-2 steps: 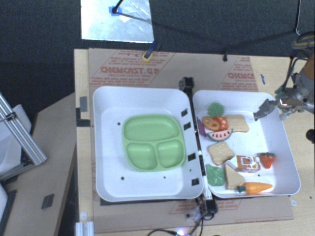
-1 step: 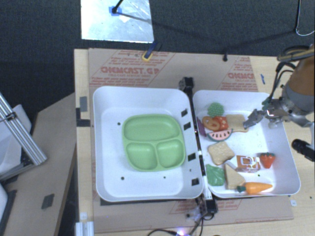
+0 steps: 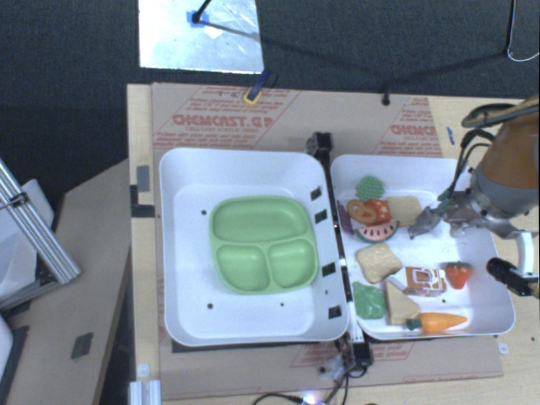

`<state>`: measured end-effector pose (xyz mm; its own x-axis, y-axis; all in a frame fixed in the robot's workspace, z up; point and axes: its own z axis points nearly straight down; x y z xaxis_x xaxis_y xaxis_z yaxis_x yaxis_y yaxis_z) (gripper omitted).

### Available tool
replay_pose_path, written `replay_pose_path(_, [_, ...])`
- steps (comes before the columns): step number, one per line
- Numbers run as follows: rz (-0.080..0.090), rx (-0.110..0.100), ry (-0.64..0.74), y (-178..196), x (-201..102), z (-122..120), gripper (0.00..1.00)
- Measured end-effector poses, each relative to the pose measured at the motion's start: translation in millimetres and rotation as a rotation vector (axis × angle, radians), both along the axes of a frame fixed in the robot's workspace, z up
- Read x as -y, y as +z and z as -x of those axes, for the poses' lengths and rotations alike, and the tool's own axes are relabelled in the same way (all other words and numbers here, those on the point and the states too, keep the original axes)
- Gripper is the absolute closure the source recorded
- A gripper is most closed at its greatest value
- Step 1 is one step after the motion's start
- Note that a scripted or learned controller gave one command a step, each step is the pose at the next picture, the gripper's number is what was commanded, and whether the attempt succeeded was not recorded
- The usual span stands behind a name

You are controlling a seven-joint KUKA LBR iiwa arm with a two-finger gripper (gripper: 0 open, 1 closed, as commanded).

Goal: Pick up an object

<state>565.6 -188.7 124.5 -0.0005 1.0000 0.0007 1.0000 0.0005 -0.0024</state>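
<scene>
2 shallow white bins sit side by side on the counter [image 3: 143, 251]: the left bin [image 3: 181, 184] carries a green divided plate [image 3: 264, 243], and the right bin [image 3: 498, 306] carries a scatter of toy food. We see the tool [image 3: 424, 220] reaching in from the right on the grey arm [image 3: 506, 175], low over the upper middle of the right bin; whether its fingers are apart or together we cannot tell at this size, and we see nothing between them. The task names no particular object, so we judge the nearest pieces the likely candidates: a pale bread slice [image 3: 405, 208] lies just to the left of the tool tip, touching or nearly so, and beyond it, further left, a red and orange piece [image 3: 369, 213] with a green round piece [image 3: 369, 187] above it. Below the tool, towards the front rim, lie a toast piece [image 3: 377, 261], a small carton with an orange label [image 3: 424, 280], a strawberry [image 3: 458, 274], a green leaf [image 3: 367, 299], a wedge-shaped sandwich piece [image 3: 402, 303] and a carrot [image 3: 440, 321], whose long axis runs left to right along the front wall. The move therefore turns on a short shift left. Red print reading CHEMCAST GP shows on the brown board [image 3: 219, 118] under the bins; the carton label we cannot read.
</scene>
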Motion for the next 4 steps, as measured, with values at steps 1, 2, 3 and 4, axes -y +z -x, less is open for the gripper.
replay_pose_path(1, [0.000, 0.001, 0.001, -42, -1, 0, 0.00])
replay_pose_path(2, [0.002, 0.006, 0.001, -29, 0, -2, 1.00])
replay_pose_path(3, [0.003, 0.009, 0.004, 23, -1, -13, 1.00])
replay_pose_path(4, [0.003, 0.008, 0.001, 70, 4, -9, 1.00])
